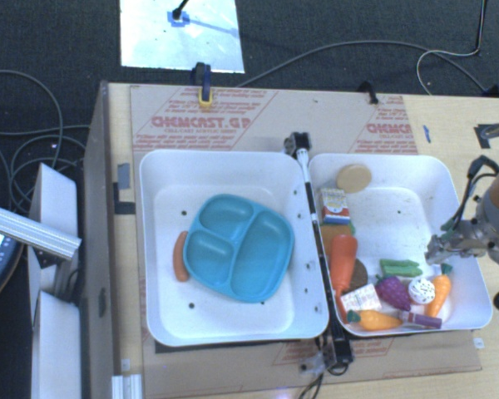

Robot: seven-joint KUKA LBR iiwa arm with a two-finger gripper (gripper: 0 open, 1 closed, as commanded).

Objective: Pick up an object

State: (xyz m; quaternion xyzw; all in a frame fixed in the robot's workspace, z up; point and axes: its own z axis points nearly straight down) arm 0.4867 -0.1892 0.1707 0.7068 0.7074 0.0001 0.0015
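Camera view: the gripper (443, 250) hovers above the white right bin (461, 191); its fingers' state I cannot tell. Approach step; next, descend onto the green plastic bean (400, 267) beside it.

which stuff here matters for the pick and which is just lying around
In play: end effector; right bin with large carrot, green piece, purple grapes, small carrot.

Lying about: blue divided plate, sausage, left bin.
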